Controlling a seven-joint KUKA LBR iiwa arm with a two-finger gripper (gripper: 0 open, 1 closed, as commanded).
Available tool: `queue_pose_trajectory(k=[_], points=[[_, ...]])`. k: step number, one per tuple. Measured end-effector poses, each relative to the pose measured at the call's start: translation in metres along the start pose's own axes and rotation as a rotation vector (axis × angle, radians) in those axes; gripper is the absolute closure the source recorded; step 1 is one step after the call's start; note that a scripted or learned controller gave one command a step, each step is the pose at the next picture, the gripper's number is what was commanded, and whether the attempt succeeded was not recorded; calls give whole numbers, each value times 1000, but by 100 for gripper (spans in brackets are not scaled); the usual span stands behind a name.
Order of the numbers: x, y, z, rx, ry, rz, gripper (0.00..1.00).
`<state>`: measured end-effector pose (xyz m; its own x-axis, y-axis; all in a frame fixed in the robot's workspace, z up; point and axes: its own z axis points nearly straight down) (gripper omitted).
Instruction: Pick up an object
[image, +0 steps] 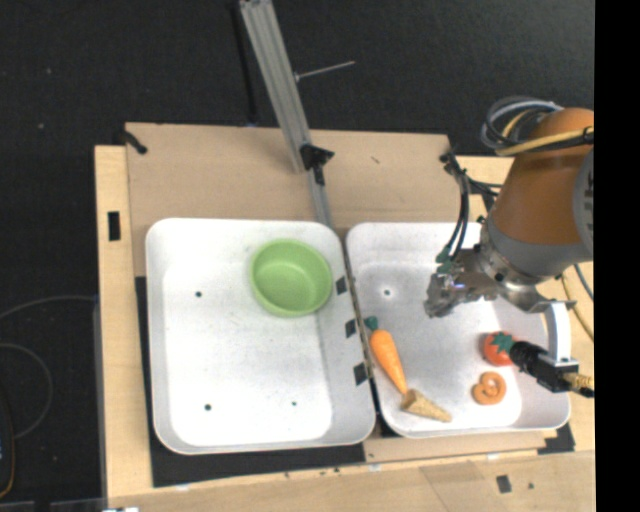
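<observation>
Over the right bin (400, 250), toward its middle, the hand (443, 296) is hanging with nothing visibly between its fingers; how far it is open I cannot tell, since dark cabling and shadow are blurring the tips. No object is directly beneath it: the bin floor under the hand is showing bare white.

The candidates are all lying toward the table's near edge. A toy carrot (387, 358) is lying against the bin's left wall, its green top pointing away from the near edge, and a small tan cone-shaped piece (427, 406) is sitting just beside its tip. Near the bin's near right corner an orange ring-shaped toy (489, 388) is resting, and a red-orange toy (495, 346), perhaps a tomato, is lying just beyond it, partly covered by the arm's black fittings.

From here, a straight descent is likely closing on bare plastic, because the hand is standing apart from every item. Going for the carrot is risking a finger jamming on the wall or on the divider between the bins. The ring and the red toy are sitting close together, so a grasp there may be nudging one away.

Across the divider, a green bowl (291, 278) is sitting in the left bin (200, 400), well apart from the hand.
</observation>
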<state>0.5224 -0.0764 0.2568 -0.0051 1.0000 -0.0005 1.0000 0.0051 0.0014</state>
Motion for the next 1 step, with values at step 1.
queue_pose_trajectory(k=[1], points=[[51, 3, -6, -2, 2, -3, 100]])
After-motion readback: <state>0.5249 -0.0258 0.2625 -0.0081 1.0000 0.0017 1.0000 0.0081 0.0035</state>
